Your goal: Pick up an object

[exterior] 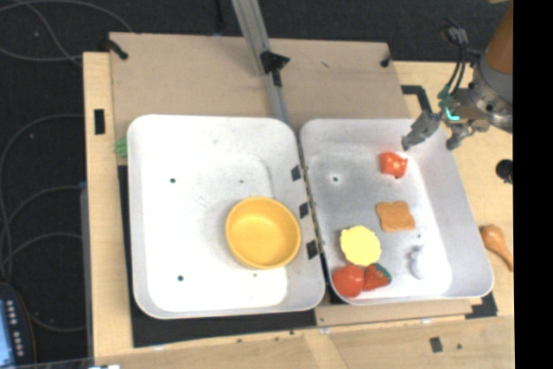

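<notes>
Small red object (393, 164) lies in the right bin (346, 151), at its upper right, just below the gripper (436, 134).
Gripper fingers are spread, with nothing between them. Lower in the bin: an orange slab (396, 216), a yellow piece (359, 245), red pieces (350, 281). A yellow bowl (262, 232) sits in the left bin (190, 160).
</notes>
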`<move>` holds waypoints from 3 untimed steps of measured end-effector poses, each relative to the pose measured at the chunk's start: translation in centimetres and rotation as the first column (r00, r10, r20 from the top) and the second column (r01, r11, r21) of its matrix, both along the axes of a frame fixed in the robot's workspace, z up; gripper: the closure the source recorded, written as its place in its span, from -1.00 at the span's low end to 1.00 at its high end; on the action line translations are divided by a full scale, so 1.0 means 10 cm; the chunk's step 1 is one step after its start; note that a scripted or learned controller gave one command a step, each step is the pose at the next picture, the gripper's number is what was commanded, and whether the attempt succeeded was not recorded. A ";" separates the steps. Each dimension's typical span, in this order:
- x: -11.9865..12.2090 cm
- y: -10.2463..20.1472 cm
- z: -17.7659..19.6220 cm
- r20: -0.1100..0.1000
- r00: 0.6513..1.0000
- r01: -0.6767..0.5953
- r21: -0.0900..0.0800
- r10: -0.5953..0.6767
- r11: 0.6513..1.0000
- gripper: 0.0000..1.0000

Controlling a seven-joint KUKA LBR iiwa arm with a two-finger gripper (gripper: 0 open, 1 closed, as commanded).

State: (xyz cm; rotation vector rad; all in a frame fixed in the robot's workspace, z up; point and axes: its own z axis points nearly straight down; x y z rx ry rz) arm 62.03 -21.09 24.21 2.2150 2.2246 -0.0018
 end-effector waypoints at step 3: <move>-0.07 -0.06 -1.43 -0.003 1.000 0.007 -0.002 -0.007 1.000 -1.00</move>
